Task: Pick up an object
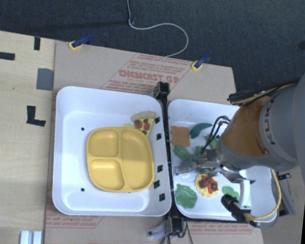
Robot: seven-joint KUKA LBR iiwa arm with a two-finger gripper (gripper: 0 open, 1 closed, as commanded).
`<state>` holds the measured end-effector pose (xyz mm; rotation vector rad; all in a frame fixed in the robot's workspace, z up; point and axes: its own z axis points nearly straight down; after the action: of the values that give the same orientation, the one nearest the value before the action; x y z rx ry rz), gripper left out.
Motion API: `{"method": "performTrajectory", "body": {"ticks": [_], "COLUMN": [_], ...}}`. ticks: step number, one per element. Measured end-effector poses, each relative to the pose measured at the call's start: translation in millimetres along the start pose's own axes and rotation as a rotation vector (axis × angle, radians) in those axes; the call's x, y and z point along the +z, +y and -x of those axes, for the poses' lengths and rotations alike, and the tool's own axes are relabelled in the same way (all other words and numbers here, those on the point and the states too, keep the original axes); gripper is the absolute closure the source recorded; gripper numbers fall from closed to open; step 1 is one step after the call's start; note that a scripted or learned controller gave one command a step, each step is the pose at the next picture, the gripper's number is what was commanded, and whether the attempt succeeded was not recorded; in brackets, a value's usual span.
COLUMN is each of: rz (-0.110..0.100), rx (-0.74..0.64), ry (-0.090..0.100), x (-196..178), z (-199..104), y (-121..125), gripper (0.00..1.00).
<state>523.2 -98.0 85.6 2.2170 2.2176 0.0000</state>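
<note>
you see two white bins side by side on a cardboard sheet (147, 74) with red print, held by a yellow clamp (80, 41) at its far left corner and another (202, 59) at the far right. the sheet lies on a pale wooden bench (7, 146). a white cable (158, 27) loops over the dark carpet (57, 1) behind.
</note>
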Motion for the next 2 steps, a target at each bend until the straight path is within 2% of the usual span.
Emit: {"method": "performTrajectory", "body": {"ticks": [1, 2], "rz": [0.003, -0.002], "rx": [0.0, 0.001], "ry": [-0.001, 0.004], "x": [-12, -60], "z": [0, 10], "y": [1, 1], "gripper": [1.0, 1.0]}}
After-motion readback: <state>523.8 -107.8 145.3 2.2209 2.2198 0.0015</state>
